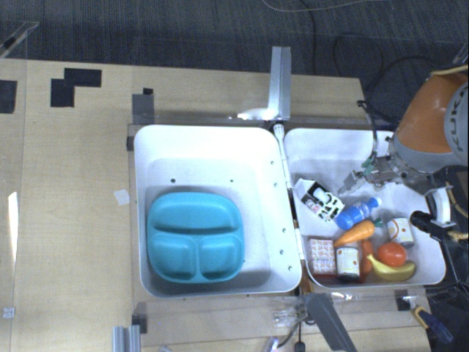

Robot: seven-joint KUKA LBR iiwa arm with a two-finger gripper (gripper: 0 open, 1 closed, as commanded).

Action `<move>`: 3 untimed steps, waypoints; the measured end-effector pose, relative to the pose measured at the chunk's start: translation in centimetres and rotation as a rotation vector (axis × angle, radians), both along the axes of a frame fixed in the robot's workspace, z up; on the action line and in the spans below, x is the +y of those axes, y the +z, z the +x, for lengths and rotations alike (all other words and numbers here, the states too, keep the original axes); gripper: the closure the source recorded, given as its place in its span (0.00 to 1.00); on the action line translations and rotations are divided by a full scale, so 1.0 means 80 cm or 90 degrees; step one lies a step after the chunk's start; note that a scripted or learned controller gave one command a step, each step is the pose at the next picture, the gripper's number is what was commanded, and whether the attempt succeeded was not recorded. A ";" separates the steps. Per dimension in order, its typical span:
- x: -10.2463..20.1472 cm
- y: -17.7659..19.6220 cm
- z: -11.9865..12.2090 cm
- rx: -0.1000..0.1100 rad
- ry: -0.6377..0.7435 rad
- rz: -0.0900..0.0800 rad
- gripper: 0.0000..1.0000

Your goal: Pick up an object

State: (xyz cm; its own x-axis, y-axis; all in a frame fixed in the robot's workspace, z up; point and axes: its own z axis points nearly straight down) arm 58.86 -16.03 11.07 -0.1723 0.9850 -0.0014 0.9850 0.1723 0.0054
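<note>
You have the arm (440,119) reaching in over the right bin (326,149), with the pincer (366,173) hanging above the bare white floor near the bin's upper middle, just beyond the heap of things. From this slant you cannot tell whether it is spread or drawn together, and nothing can be seen caught in it, so count this as the approach step: no object has been picked yet. Your candidates all lie in the lower half of that bin. Nearest the pincer are the blue bottle (357,213) and the black-and-white carton (321,199), which lies tilted toward the dividing wall. Below them sit the carrot (355,232), the small dark jar (348,261), a patterned packet (321,256), the tomato (393,254) resting against the banana (392,271), and a small white box (400,229). The left bin (205,141) holds a teal divided tray (195,235), well apart from the arm. For the next move, you would likely want to bring the pincer down and toward the blue bottle or the carton, since they stand a little freer than the crowded things at the bottom; line up across the bottle's narrow side, because it looks round and may roll away.
</note>
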 end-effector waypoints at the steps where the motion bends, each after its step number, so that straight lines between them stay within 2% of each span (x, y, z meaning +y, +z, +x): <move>1: 0.001 0.013 0.003 -0.003 0.002 -0.001 1.00; 2: 0.066 0.149 0.021 0.000 -0.072 0.000 1.00; 3: 0.067 0.162 0.023 -0.003 -0.067 -0.001 1.00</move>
